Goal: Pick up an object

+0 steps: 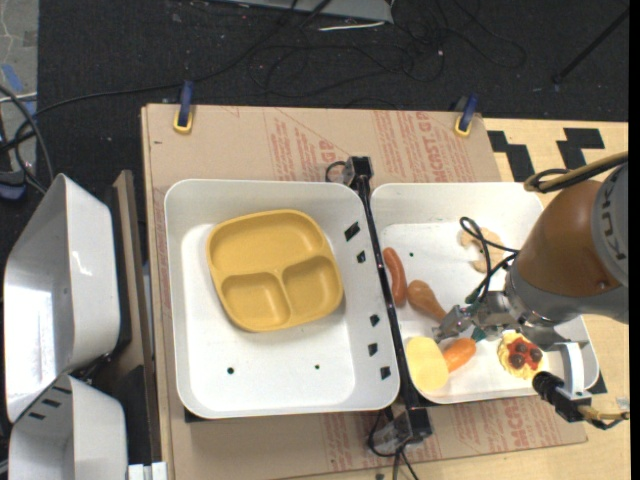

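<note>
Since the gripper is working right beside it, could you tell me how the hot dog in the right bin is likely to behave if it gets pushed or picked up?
The hot dog is a smooth, round-ended cylinder lying flat, so a sideways push would probably roll it. Its glossy look suggests plastic toy food: likely stiff, light, and somewhat slippery between fingers.

A divided plate lies in the left bin. In the right bin, a sausage lies along the left wall, with a drumstick just right of it and a carrot nearer the front.
</note>
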You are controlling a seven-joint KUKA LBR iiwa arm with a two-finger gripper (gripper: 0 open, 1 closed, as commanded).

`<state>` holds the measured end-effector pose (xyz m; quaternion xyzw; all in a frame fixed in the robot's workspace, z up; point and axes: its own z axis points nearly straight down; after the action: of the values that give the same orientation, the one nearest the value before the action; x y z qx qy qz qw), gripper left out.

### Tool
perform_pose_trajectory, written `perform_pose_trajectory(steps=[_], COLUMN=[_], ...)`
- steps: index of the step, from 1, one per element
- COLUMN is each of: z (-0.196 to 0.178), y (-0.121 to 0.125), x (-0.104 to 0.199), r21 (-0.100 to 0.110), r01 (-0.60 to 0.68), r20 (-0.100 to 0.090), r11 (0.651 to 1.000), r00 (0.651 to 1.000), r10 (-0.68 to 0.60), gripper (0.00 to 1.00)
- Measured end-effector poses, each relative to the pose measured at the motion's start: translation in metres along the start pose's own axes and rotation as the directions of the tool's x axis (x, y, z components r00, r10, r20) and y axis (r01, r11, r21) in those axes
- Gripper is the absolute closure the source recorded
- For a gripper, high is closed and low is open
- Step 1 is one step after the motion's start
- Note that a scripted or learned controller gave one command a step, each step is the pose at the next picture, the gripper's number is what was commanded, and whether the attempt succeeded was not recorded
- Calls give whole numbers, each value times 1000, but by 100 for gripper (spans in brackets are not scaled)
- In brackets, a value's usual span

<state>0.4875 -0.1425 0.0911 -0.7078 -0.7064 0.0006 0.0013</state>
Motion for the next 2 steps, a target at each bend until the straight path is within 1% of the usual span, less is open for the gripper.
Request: perform_pose_trajectory(steps=[1,2], z=[-11,-57], y=[1,-5], x=[0,5], r21=[-2,-6], r01=[-2,4], r20=[0,2], r11=[1000,1000], r00=[1000,1000], r10=[2,-4], gripper=[100,100])
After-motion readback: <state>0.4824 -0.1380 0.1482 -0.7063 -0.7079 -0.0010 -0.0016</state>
